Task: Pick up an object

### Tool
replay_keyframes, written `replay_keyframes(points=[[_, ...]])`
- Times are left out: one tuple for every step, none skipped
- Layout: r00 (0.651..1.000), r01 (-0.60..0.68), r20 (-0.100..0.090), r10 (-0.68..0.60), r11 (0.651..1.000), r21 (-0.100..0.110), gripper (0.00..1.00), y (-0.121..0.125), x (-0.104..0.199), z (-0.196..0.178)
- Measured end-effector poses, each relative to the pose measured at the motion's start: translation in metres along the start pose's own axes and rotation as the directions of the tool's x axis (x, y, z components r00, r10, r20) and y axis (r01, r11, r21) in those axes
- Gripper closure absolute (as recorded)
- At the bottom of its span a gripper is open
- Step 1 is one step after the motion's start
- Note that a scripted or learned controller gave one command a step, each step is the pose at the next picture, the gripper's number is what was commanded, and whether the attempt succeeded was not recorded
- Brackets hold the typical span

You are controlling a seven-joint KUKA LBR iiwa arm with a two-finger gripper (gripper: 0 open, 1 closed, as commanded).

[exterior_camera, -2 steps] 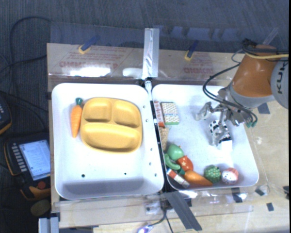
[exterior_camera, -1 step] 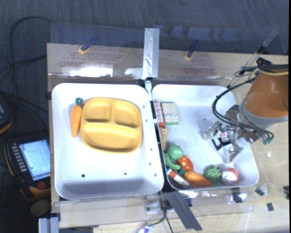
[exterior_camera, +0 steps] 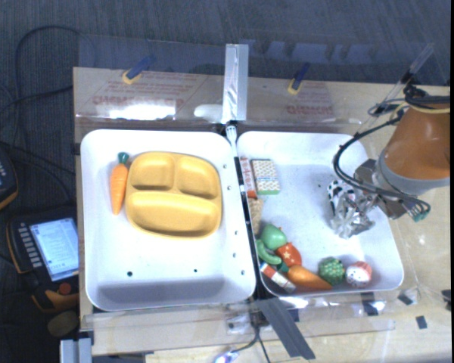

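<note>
My gripper (exterior_camera: pixel 351 219) hangs low over the right side of the right bin (exterior_camera: pixel 310 146), below the orange wrist band (exterior_camera: pixel 418 146). A black-and-white spotted object (exterior_camera: pixel 335 193) sits right beside its fingers on the left. Along the bin's front lie a green toy (exterior_camera: pixel 272 240), a red toy with a star (exterior_camera: pixel 287 254), a carrot-like orange piece (exterior_camera: pixel 309 277), a green broccoli-like piece (exterior_camera: pixel 331 268) and a red-and-white ball (exterior_camera: pixel 357 274). A small patterned box (exterior_camera: pixel 265 176) rests near the bin's left wall.
The left bin (exterior_camera: pixel 98 263) holds a yellow sectioned tray (exterior_camera: pixel 173 193) with a toy carrot (exterior_camera: pixel 119 184) beside it on the left. A metal divider post (exterior_camera: pixel 235 82) stands behind the two bins. Cables loop off the arm on the right.
</note>
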State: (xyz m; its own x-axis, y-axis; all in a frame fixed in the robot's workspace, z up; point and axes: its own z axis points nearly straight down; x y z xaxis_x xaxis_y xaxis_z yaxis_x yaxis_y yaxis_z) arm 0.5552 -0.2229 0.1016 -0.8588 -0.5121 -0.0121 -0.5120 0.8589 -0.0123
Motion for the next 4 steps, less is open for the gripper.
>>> replay_keyframes(points=[[1.0, -0.03, -0.008, 0.03, 0.999, -0.011, 1.0, 0.024, -0.039, -0.046], [0.997, -0.078, -0.011, 0.078, 0.997, -0.012, 1.0, 0.059, -0.001, -0.018], [0.998, -0.065, -0.01, 0.065, 0.998, -0.013, 1.0, 0.078, -0.025, 0.005], [0.992, -0.127, -0.011, 0.126, 0.992, -0.009, 1.0, 0.077, -0.059, -0.076]])
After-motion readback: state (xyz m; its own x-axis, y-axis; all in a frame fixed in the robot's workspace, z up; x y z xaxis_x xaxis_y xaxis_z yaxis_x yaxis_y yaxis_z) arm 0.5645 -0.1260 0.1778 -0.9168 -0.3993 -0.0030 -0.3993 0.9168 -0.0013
